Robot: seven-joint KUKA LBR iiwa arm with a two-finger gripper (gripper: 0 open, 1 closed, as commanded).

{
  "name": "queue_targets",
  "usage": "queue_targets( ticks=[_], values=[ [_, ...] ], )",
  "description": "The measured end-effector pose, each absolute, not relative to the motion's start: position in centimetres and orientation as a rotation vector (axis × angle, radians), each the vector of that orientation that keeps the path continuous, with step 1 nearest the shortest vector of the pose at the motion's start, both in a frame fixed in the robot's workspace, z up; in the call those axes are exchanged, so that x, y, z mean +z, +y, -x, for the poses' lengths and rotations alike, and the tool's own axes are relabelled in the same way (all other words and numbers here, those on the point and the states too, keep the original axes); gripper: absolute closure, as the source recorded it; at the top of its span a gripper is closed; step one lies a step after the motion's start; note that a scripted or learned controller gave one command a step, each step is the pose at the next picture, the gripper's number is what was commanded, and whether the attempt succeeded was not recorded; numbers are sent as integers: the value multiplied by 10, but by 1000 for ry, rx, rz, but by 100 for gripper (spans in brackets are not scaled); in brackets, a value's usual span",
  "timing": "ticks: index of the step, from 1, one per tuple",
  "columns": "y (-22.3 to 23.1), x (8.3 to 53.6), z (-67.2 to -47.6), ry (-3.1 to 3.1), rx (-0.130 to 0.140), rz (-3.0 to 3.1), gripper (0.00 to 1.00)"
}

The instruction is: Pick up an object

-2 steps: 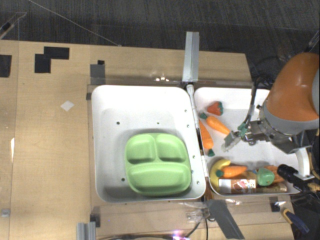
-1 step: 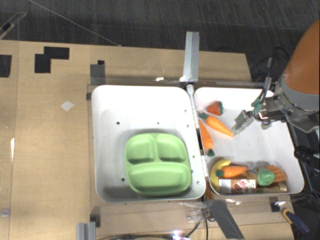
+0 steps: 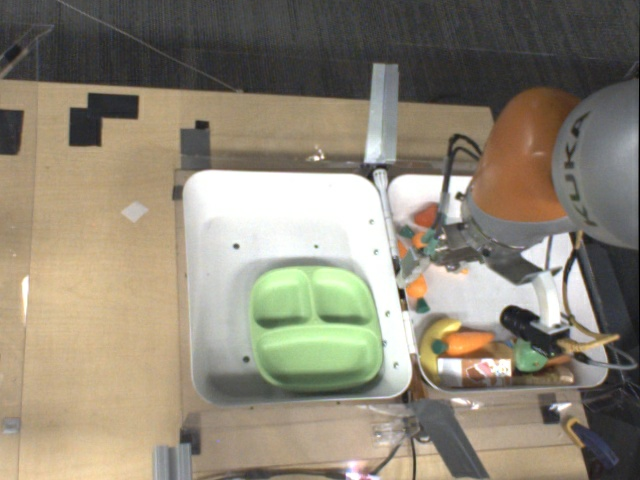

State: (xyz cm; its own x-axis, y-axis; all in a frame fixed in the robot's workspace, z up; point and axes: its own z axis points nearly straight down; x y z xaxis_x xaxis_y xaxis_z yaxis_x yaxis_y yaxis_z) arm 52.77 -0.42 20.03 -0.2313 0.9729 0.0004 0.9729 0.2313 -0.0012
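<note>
Tan wooden bench [image 3: 100, 268] carries two shallow white bins; the left bin [image 3: 215, 268] holds a green three-compartment plastic tray [image 3: 315, 326]. Right of that tray, the right white bin [image 3: 480, 383] has small orange toy pieces [image 3: 428, 215], a yellow banana [image 3: 436, 333], an orange carrot [image 3: 468, 343] and a brown bottle [image 3: 480, 371]. End effector [image 3: 432, 249] sits right of the tray among the orange pieces, grip state unclear; risk: crowded pieces by the wall slip or get pushed aside.
</note>
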Motion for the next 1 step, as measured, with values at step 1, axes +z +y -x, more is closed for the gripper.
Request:
queue_targets(
  ticks=[1],
  values=[
    [-73,182,-565,-2474,-1,1938,0]
  ],
)
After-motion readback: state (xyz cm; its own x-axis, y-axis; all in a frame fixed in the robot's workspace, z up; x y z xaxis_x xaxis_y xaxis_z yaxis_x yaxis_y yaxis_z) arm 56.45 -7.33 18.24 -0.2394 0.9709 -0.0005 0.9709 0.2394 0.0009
